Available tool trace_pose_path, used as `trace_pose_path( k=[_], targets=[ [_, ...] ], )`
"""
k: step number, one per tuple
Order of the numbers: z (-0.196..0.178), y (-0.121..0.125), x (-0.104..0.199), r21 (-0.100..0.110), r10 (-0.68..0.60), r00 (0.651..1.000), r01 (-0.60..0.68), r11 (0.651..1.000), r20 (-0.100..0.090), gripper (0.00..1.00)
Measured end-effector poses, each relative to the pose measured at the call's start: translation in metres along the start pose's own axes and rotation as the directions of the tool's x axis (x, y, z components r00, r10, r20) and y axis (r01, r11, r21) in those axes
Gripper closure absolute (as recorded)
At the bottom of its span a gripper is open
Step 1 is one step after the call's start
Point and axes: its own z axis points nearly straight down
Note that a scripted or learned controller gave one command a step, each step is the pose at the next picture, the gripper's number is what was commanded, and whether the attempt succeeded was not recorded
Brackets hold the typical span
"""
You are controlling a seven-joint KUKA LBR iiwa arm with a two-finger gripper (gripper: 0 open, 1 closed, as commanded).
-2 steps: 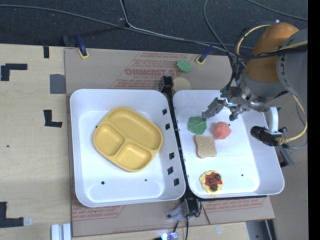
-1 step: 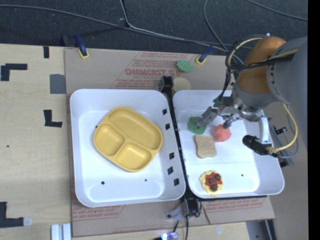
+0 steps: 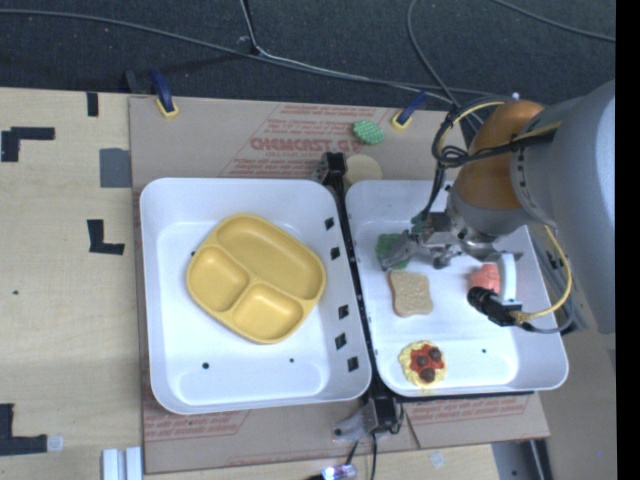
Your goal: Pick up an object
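Pizza toy: front of the right bin, nearest us.
Bread slice: just behind it, lying flat.
Pink item: right of the bread.
Gripper: low over the bin; fingers, cannot tell.
Green object: touching the gripper's left.
Yellow tray: left bin.

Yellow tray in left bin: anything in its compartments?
Empty. All three compartments of the yellow tray show bare yellow; it lies flat in the left bin.
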Motion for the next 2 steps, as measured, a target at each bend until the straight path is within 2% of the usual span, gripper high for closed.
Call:
trace_pose_path(
  k=[1, 2],
  targets=[
    [-0.013, 0.001, 0.001, -0.002, -0.001, 1.0, 0.001, 1.0, -0.001, 1.0],
    [-0.055, -0.001, 0.001, -0.003, 0.001, 1.0, -0.001, 1.0, -0.002, 1.0]
  ],
)
